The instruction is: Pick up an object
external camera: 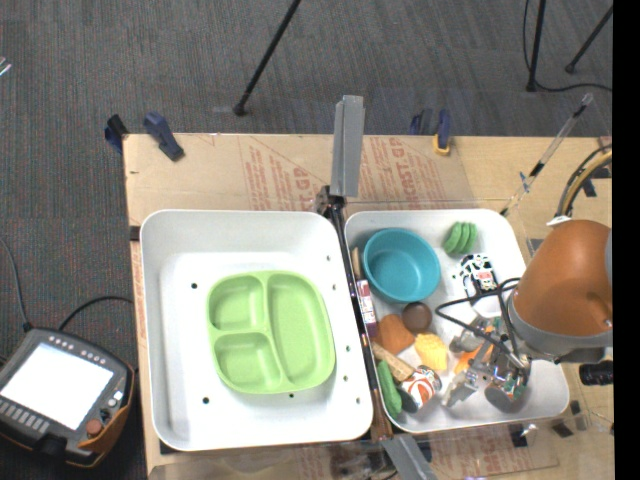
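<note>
The right white bin (505,223) holds the objects. A blue bowl (400,265) sits at its back left, with a green ridged toy (460,236) and a black-and-white toy (478,271) to its right. Further forward lie a brown ball (417,316), an orange piece (394,334), a yellow piece (432,351), an orange-and-white ball (421,387) and a green cucumber-like toy (388,389). My gripper (486,376) is low in the bin's front right part, just right of the yellow piece and the orange-and-white ball. The arm's orange band (565,278) hides the bin's right side.
The left white bin (165,268) holds a green divided plate (270,330). A thin marker (362,301) lies along the right bin's left wall. Cables trail from the wrist over the bin. A tablet-like pendant (60,388) lies on the floor at the left.
</note>
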`<state>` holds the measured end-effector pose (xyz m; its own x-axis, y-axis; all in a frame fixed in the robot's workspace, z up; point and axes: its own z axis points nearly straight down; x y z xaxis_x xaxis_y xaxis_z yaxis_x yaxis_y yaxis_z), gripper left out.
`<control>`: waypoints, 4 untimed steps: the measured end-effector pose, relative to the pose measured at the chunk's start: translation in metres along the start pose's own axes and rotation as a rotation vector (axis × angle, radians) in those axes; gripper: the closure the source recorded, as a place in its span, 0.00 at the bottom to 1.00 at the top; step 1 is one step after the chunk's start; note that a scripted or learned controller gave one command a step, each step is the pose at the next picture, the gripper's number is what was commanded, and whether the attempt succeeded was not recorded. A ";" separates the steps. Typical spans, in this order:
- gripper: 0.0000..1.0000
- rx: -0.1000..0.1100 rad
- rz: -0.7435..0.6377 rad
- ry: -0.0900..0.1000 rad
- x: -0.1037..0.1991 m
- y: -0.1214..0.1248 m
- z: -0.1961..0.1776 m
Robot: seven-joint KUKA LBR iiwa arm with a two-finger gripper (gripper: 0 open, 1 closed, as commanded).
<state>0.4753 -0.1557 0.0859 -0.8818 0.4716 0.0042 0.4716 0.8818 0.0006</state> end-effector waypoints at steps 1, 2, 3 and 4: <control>0.00 0.007 0.088 -0.012 -0.105 0.067 -0.004; 0.00 0.003 0.029 -0.003 -0.035 -0.035 -0.001; 0.00 0.000 0.021 0.000 -0.017 -0.032 -0.001; 0.00 -0.001 0.077 0.001 0.019 0.037 0.000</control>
<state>0.4759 -0.1140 0.0861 -0.8427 0.5383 0.0051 0.5383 0.8428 0.0009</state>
